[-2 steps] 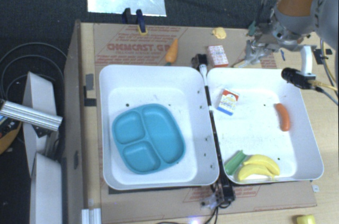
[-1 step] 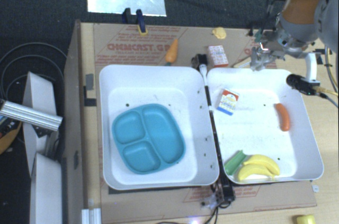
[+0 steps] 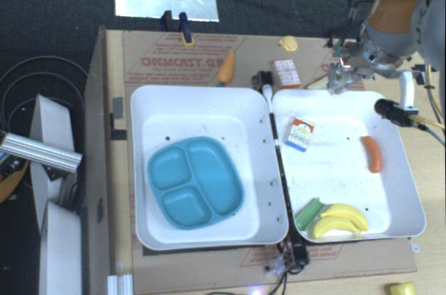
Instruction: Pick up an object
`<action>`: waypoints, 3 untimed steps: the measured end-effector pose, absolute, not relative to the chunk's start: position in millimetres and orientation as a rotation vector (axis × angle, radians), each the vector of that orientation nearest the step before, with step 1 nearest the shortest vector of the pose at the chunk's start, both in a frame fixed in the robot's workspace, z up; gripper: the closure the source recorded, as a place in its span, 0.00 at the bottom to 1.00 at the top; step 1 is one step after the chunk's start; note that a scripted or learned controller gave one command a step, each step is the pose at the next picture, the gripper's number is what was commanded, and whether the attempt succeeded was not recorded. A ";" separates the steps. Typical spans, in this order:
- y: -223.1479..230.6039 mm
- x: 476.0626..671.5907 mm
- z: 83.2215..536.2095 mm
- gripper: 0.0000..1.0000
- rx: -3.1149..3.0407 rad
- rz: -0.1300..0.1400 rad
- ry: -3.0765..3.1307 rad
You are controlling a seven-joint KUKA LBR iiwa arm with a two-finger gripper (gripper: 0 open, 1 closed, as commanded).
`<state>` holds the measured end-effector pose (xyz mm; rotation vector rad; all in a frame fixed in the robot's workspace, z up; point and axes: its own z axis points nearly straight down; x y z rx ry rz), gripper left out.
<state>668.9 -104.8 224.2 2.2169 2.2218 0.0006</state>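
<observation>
End effector [image 3: 339,82], grip state unclear, hangs above right bin [image 3: 401,147] holding one carton [image 3: 300,134], sausage [image 3: 374,153], banana [image 3: 340,220].

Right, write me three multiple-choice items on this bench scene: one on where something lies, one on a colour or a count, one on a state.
1. Where does the blue divided tray lie?
A. In the left bin
B. In the right bin
C. On the cardboard behind the bins

2. How many compartments does that tray have?
A. Two
B. Three
C. Five

3. How does the gripper stand relative to the bananas?
A. Closed around them
B. Resting on top of them
C. Far from them, over the right bin's far rim

Answers:
1. A, the tray sits on the floor of the left bin.
2. B, two upper sections and one lower one show.
3. C, the gripper hangs by the far rim of the right bin, while the bananas lie at its near edge beside a green object.
</observation>
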 end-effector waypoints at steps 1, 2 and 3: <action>-83.9 645.2 258.2 1.00 2.215 0.004 2.226; -88.8 646.0 212.9 1.00 2.220 -0.002 2.222; -76.4 625.8 230.8 1.00 2.217 0.002 2.226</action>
